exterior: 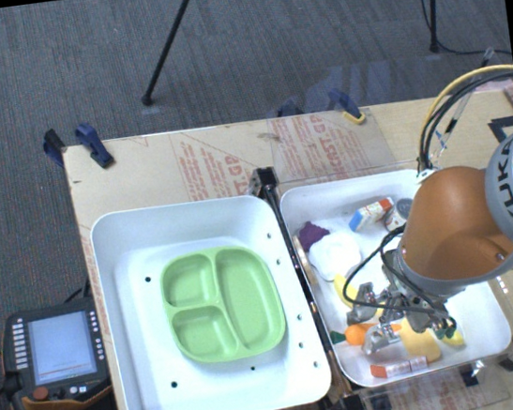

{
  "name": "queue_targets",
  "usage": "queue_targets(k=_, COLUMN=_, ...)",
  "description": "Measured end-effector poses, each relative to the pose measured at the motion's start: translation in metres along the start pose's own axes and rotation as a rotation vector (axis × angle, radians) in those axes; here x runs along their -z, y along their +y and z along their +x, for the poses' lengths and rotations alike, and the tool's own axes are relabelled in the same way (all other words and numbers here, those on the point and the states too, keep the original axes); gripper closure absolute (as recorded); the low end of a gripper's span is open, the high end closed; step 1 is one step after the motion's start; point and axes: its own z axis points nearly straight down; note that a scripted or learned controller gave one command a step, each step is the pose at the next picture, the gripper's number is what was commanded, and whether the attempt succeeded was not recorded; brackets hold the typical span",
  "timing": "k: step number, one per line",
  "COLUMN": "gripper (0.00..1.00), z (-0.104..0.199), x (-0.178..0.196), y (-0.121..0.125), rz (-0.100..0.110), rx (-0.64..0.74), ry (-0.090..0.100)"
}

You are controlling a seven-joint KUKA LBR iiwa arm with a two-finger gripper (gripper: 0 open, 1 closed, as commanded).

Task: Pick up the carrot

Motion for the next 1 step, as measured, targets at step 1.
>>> queue_targets(k=1, gripper=1.00, z=-0.0012, x=0.0089, y=0.0019, rz=-0.001, rx=0.007, ry=0.000)
